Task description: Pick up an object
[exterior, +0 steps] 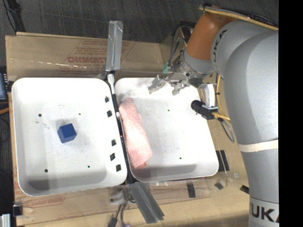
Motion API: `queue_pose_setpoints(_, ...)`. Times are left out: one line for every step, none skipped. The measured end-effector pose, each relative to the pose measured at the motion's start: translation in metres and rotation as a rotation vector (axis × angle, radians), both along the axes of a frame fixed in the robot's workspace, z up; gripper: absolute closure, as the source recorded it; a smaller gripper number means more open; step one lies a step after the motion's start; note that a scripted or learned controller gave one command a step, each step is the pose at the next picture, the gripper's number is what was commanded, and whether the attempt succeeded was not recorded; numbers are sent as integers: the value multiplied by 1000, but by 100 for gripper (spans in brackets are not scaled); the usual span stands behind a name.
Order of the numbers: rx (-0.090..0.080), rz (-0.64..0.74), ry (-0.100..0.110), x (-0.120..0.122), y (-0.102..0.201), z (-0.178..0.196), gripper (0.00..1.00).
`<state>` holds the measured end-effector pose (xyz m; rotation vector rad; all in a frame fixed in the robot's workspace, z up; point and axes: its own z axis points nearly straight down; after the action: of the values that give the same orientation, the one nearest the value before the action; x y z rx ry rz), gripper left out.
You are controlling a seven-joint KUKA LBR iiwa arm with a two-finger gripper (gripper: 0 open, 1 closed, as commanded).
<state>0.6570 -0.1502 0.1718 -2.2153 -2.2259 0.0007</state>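
A blue cube (67, 132) rests on the floor of the left bin (28, 93), towards its left middle. A pink rolled cloth (135, 132) lies along the left wall of the right bin (199, 145), running from its upper left down to the front. My gripper (165, 85) hangs over the back edge of the right bin, up and to the right of the cloth's top end. Its two fingers are spread apart with nothing between them. The grey arm with its orange band reaches in from the upper right.
A metal divider bar (115, 46) stands up behind the gap between the bins. Black clips line the shared wall. A black cable fitting (202, 109) sticks out at the right bin's right edge. Cardboard lies under both bins.
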Motion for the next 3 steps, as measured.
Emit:
queue_pose_setpoints(-1, 76, 4, -33, 57, -81, 0)
queue_pose_setpoints(1, 78, 4, -64, 24, -39, 0)
queue_pose_setpoints(-2, 143, -3, -78, 52, -78, 0)
